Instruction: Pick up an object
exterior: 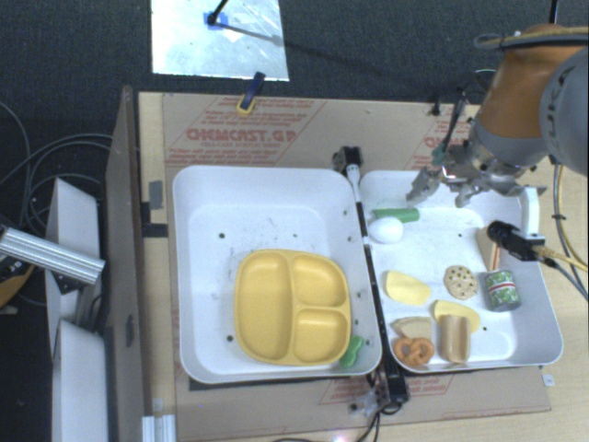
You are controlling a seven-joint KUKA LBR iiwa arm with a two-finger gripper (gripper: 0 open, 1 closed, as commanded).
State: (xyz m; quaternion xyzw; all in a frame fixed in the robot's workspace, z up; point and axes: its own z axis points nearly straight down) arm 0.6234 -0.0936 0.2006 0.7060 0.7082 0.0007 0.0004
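Pretzel (413, 350) sits closest, at the right bin's (538, 353) 7 o'clock corner, with a hot dog (452, 337) just beside it, long axis running 12 to 6. Green-and-white veggie (390, 224) lies up near 10 o'clock, stalk pointing toward 3. Gripper (445, 190) hovers at 12 o'clock, fingers spread apart with nothing between them.
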